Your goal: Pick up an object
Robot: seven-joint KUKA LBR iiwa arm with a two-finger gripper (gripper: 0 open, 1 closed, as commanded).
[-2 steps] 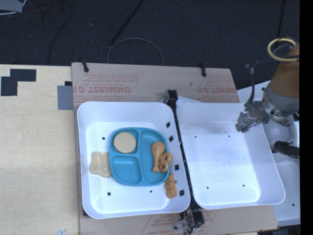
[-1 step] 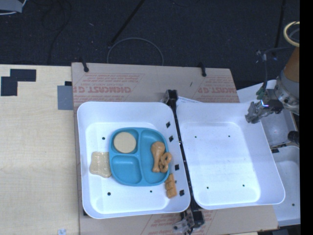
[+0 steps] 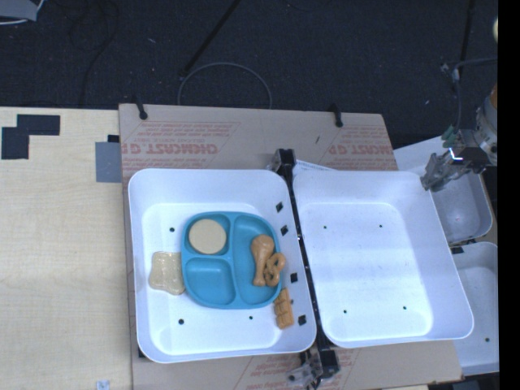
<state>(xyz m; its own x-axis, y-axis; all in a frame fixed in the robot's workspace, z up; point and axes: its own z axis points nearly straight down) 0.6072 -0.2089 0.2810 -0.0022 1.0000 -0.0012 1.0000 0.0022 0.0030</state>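
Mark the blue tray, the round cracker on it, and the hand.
blue tray [image 3: 213,287]: camera view, bare floor of its lower-left compartment.
round cracker [image 3: 206,236]: camera view, middle of its top face.
hand [image 3: 443,167]: camera view, at its tip, right edge of the right bin.

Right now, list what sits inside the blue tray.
The blue tray holds a round tan disc in its upper left compartment and a brown pretzel-like piece in its right one. Whatever lies beneath them is covered.

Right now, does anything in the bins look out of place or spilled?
Yes. Two pieces lie off the blue tray in the left bin: a pale slice against its left edge and a small brown piece by its lower right corner. The round biscuit and brown pretzel-like piece sit in compartments.
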